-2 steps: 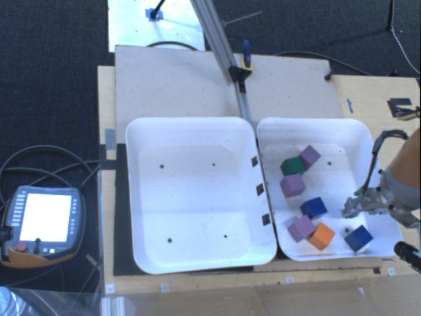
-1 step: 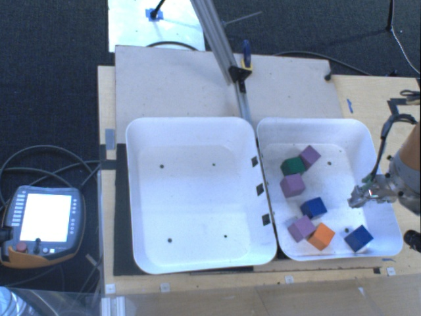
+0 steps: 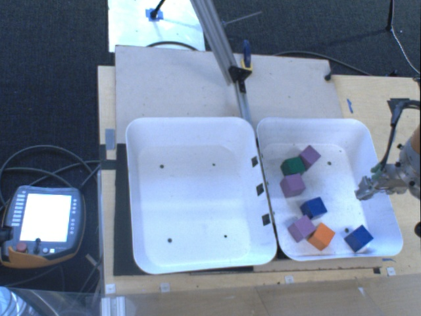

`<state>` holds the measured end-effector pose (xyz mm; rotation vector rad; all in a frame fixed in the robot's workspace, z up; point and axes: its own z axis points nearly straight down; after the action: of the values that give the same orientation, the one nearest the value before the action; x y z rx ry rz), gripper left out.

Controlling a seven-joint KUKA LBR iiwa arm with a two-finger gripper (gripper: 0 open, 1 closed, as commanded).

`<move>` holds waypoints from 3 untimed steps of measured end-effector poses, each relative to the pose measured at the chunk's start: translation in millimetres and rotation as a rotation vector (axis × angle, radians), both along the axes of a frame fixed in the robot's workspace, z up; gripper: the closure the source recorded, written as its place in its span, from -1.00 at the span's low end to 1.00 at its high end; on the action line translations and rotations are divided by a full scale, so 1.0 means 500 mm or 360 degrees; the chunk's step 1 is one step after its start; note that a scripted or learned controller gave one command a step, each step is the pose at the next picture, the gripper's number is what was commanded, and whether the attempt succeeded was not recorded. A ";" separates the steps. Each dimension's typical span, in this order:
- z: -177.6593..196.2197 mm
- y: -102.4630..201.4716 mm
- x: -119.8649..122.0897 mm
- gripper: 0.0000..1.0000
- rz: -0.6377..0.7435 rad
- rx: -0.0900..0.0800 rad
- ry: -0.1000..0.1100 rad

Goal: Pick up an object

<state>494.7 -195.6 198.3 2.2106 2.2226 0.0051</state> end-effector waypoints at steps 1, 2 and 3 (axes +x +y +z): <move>0.100 -0.019 -0.005 1.00 -0.0002 -0.0002 -0.0001; 0.087 0.092 0.033 1.00 0.0009 0.0005 0.0006; 0.095 0.188 0.102 1.00 0.0010 0.0005 0.0003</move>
<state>545.5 -101.7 246.0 2.2063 2.2322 0.0067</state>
